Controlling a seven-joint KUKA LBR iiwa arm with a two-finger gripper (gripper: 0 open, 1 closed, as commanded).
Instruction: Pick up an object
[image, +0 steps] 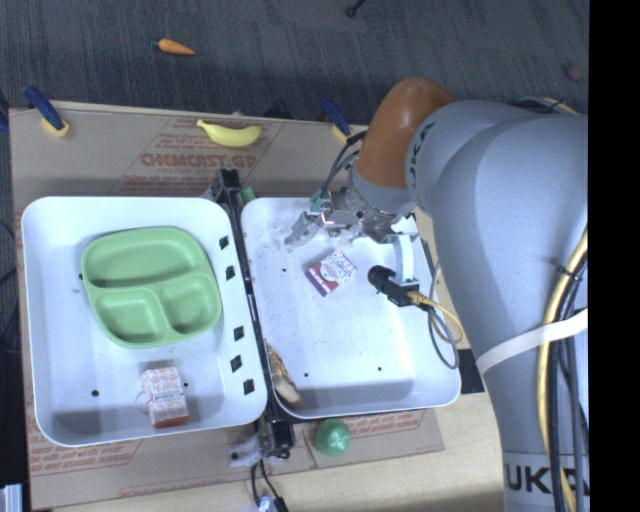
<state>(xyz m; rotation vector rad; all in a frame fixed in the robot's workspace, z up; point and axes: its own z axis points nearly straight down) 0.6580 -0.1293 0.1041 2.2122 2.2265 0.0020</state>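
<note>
A small red and white packet (333, 270) lies in the upper middle of the right bin (340, 385). My gripper (312, 226) hangs over the far part of that bin, just above and left of the packet, with nothing seen in it. The grey arm with its orange band (400, 120) reaches in from the right and covers the bin's far right corner. A small red and white carton (163, 394) rests near the front of the left bin (50, 330). A green divided tray (150, 285) lies in the middle of that bin.
A tan lumpy object (280, 380) sits at the right bin's front left corner. A yellow banana (230, 131) lies on the cardboard behind the bins, and a green ball (332, 436) in front. Black clips (236, 300) run along the divide between the bins.
</note>
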